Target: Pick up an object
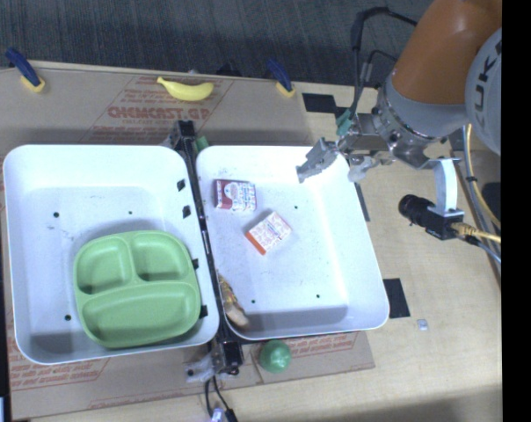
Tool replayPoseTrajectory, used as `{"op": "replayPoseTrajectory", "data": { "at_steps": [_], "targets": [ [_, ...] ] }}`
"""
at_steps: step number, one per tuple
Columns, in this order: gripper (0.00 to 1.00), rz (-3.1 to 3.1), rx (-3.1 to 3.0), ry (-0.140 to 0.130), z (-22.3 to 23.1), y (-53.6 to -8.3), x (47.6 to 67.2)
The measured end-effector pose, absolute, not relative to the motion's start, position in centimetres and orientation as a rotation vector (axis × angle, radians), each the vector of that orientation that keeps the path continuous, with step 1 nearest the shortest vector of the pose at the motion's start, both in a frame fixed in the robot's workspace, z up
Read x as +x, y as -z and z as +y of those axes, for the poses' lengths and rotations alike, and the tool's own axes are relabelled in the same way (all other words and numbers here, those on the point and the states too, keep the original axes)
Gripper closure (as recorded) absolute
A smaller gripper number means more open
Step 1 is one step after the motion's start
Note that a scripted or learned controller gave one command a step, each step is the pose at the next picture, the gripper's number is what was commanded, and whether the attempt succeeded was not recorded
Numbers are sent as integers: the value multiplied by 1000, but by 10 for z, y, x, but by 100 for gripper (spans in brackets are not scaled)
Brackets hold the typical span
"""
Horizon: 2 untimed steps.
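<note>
In the right bin (336, 262) lie a small red and white carton (235, 195) near the back left and an orange and white packet (268, 233) toward the middle. A brownish item (231, 305) rests against the bin's front left corner. My gripper (333, 163) hovers over the bin's back right corner, open, with nothing between its fingers. It is to the right of the carton and apart from both items.
The left bin (37, 200) holds a green divided tray (138, 287). A yellow banana (185, 87) lies on the cardboard behind the bins. A green ball (275, 355) sits in front of the right bin. Blue clamps (25, 69) hold the cardboard's back edge.
</note>
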State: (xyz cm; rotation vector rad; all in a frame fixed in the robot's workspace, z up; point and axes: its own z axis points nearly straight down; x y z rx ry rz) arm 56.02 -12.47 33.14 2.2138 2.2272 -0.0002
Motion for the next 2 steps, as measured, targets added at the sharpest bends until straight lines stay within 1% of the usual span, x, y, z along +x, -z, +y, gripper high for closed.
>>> {"op": "replayPoseTrajectory", "data": {
  "at_steps": [1,2],
  "targets": [
    [0,2235,2218,10,-114,-139,593],
    [0,2231,2211,-4,1,-289,579]
  ]
}}
